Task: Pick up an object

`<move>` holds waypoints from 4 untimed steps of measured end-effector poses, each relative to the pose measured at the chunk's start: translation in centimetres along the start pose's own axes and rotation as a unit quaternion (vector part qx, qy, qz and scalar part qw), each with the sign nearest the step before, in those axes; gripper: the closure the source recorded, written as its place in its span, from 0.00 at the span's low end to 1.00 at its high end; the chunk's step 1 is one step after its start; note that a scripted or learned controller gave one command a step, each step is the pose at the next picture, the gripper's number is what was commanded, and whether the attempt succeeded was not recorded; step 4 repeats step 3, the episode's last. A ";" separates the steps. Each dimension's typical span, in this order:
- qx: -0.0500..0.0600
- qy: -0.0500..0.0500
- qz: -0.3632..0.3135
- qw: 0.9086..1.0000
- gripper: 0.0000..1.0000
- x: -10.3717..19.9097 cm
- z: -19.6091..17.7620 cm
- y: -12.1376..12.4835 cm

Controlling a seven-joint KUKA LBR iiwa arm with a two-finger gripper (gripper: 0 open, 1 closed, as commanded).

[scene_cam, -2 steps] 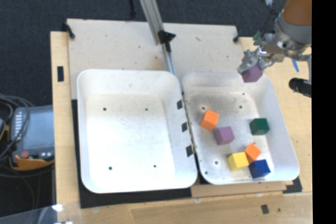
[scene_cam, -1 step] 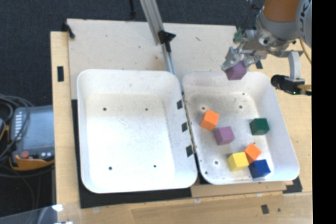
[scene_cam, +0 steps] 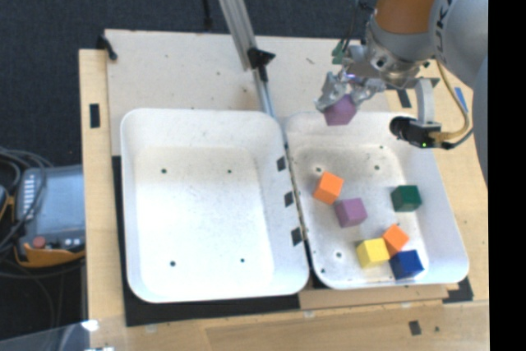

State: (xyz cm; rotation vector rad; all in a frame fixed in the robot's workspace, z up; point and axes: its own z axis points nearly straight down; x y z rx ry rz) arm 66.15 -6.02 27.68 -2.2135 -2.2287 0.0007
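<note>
Gripper (scene_cam: pixel 339 99) clamped on a purple block (scene_cam: pixel 339 111), lifted over the right bin's (scene_cam: pixel 427 275) 12 o'clock rim. In that bin: orange cube (scene_cam: pixel 328 187), second purple cube (scene_cam: pixel 351 211), green cube (scene_cam: pixel 406 197) at 3 o'clock, yellow cube (scene_cam: pixel 372 251), blue cube (scene_cam: pixel 406 264) toward 5.

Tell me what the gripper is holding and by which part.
The gripper holds a purple block by its upper part, raised above the right bin's far edge.

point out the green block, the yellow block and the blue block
green block (scene_cam: pixel 406 197), camera view, middle of its top face
yellow block (scene_cam: pixel 372 251), camera view, middle of its top face
blue block (scene_cam: pixel 406 263), camera view, middle of its top face
</note>
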 end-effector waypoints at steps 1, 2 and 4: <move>0.001 -0.001 0.001 1.000 1.00 4.0 0.9 0.5; 0.001 0.000 0.000 1.000 1.00 9.6 1.3 0.1; 0.002 0.000 0.000 1.000 1.00 14.6 3.1 -0.5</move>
